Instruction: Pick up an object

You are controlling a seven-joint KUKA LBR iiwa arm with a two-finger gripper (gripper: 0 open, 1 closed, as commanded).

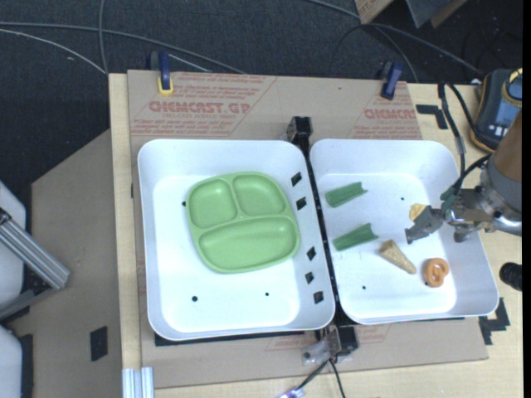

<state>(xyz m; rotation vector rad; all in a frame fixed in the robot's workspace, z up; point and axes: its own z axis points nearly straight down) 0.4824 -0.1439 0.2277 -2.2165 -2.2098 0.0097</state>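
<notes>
One tan wedge [399, 256] lies just below-left of the gripper [421, 223] — finger state unclear.

Blue clamps [165, 70] on the board's far edge; cables [108, 23] beyond

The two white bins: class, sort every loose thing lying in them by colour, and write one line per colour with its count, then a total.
Green: 3, a divided plate in the left bin and two green pieces in the right bin
Tan: 1, a wedge
Orange: 1, a ring-shaped piece
Total: 5
</notes>
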